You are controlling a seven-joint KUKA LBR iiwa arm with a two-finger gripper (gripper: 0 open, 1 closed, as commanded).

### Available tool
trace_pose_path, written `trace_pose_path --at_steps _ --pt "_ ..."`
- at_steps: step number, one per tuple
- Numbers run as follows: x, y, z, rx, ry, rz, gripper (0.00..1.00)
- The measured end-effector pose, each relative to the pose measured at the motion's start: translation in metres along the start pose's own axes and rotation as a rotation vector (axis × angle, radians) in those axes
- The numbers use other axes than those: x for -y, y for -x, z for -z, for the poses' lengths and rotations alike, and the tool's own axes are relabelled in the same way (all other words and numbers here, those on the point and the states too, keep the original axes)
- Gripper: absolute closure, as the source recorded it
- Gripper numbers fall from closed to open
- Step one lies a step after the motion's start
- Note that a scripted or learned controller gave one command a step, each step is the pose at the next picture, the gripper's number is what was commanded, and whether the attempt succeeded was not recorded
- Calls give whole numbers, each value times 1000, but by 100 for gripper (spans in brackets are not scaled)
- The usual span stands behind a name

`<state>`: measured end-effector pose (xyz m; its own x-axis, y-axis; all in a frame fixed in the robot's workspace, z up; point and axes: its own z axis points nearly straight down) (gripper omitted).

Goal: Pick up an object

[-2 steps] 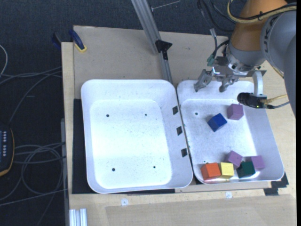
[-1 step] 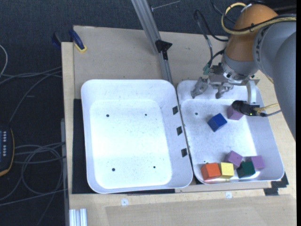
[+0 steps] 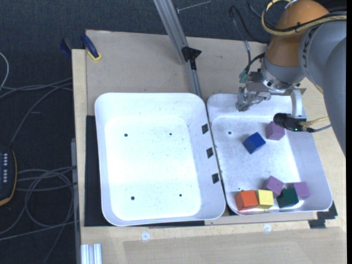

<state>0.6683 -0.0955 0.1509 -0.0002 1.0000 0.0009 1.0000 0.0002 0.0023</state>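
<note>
- We see two white bins: the left bin (image 3: 148, 106) carries fine dark speckles and four black dots, and the right bin (image 3: 231, 164) is speckled too.
- In the right bin, a blue block (image 3: 254, 142) sits near the centre, with a purple block (image 3: 275, 131) at its two o'clock.
- At the bin's six o'clock edge we see an orange block (image 3: 247, 199), a yellow block (image 3: 265, 198), a dark green block (image 3: 287, 198), and two more purple blocks (image 3: 274, 183) (image 3: 301, 189).
- The worktop (image 3: 137, 59) is pale tan.
- The arm (image 3: 324, 43) is grey with an orange band (image 3: 289, 29); the tool (image 3: 246, 101) is metallic grey.
- We see a blue-and-yellow clamp (image 3: 91, 47) at the worktop's ten o'clock corner.
</note>
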Motion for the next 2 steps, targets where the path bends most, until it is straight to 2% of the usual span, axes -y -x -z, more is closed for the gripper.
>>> trace_pose_path --at_steps 1,2 --pt "8 -1 57 1 5 0 100" --pt "7 -1 85 1 4 1 100"
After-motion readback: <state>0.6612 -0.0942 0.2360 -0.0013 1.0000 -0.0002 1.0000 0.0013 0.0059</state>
